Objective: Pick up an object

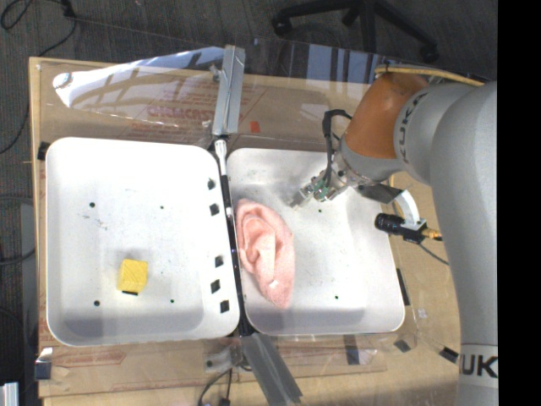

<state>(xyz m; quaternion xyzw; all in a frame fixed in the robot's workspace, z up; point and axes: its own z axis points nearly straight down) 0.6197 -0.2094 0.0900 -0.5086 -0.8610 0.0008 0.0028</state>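
You are looking down on a worktop (127, 83) that carries two shallow bins side by side, their inner walls touching along a central divider (226, 227). In the left bin (84, 176), a small block (133, 276) lies toward the near edge, left of the middle, well apart from everything else. In the right bin (363, 286), a soft cloth-like object (266, 250) lies against the left wall — just beside the divider. The arm (439, 159) reaches in from your right, and its end effector (314, 193) sits over the far half of the right bin, behind and to the right of the cloth-like object, near it but apart.
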